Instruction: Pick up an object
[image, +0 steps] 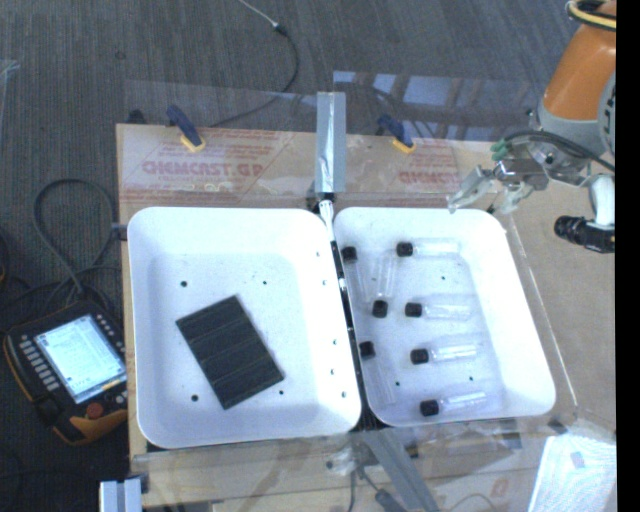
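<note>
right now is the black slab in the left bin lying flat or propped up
Lying flat: the black slab rests on the left bin floor, turned at an angle to its walls.

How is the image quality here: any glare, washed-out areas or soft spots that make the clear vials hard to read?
Camera view: the two shallow white bins are bright, nearly washed out; the clear plastic vials with black caps almost vanish against the white, the caps reading best; the flat black ribbed panel is crisp; the two-finger gripper at upper right looks slightly soft.

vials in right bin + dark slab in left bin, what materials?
Vials: look like clear plastic or glass, since the white bin shows through them; caps black, likely plastic. Dark slab: matte black with ridged bands, perhaps rubber or foam; can't tell for sure.
</note>
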